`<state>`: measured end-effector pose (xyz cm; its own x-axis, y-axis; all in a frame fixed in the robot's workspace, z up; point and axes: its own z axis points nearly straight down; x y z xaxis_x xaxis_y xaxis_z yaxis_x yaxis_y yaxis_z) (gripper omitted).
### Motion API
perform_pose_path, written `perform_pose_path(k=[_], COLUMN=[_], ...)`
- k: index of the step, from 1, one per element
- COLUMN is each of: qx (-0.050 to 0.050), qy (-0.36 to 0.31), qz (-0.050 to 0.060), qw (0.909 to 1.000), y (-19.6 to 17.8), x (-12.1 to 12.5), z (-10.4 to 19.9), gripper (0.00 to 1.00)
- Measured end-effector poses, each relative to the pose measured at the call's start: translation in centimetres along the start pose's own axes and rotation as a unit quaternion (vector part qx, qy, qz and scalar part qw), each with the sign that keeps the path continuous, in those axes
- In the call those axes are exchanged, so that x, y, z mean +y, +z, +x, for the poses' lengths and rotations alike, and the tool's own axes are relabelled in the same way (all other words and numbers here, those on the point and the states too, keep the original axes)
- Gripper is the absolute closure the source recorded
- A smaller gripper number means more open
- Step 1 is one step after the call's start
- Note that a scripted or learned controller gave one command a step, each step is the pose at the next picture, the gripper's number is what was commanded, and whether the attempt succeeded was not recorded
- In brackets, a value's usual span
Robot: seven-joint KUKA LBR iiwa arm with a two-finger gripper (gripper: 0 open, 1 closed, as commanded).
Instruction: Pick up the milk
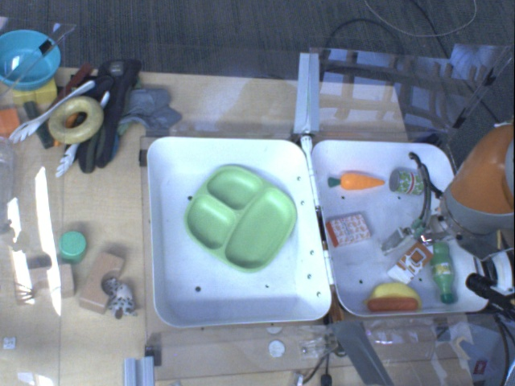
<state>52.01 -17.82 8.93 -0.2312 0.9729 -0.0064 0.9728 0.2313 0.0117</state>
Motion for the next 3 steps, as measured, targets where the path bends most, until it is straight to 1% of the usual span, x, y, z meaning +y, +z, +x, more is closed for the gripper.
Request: perform_pose_path(k=[1,2,3], qx=[-0.002,-0.002,-0.001], qy=[-0.005,-0.005,-0.147], qz=[-0.004,-0.004,-0.001], qw=[1.0,1.0,0.9891], y=[-1.2,-1.2,-0.1], x=[0.4,0.4,-2.7], z=[0.1,0.1,0.6], gripper=[1.0,0.0,0.0])
